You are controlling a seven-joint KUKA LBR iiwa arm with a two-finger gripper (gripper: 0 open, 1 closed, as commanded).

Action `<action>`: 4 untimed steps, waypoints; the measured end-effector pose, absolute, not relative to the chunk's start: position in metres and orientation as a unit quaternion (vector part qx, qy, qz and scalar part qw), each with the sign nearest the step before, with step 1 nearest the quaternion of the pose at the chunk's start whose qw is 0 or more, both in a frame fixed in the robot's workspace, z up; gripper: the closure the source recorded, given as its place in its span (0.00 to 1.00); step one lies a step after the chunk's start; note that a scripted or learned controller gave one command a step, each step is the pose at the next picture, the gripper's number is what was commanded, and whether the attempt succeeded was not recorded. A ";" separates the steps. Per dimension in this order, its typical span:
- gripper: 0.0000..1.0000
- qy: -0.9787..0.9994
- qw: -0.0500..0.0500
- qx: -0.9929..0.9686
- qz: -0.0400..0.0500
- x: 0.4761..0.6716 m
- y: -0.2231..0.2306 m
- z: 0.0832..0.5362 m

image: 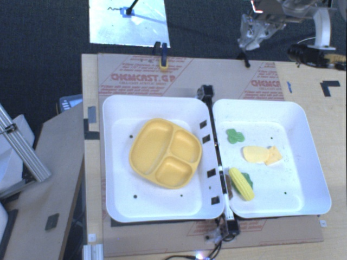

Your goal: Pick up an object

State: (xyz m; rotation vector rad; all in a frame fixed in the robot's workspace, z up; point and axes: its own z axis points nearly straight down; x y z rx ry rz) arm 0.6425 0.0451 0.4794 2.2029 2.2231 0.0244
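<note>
A brown board-topped bench [217,72] stands over dark carpet, bearing two shallow white bins side by side. Seen from the overhead camera, the gripper [250,39] hangs at the top right, above the bench's far edge and well apart from both bins; whether it is spread or pressed together cannot be made out. The left bin [116,199] holds one yellow three-compartment tray [165,152]. The right bin [309,199] holds four items: one ear of corn [242,184] near the divider, one green piece [248,176] tucked just behind it, one pale yellow piece [261,155] at centre, and one green leafy piece [235,136] nearer the arm. Nothing sits between the fingers.
</note>
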 end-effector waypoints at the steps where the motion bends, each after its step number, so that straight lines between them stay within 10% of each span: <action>1: 1.00 0.708 -0.004 0.706 -0.005 0.621 0.072 0.251; 3: 1.00 0.712 0.002 0.702 0.009 0.627 0.223 0.505; 4: 1.00 0.711 0.000 0.704 0.003 0.564 0.236 0.539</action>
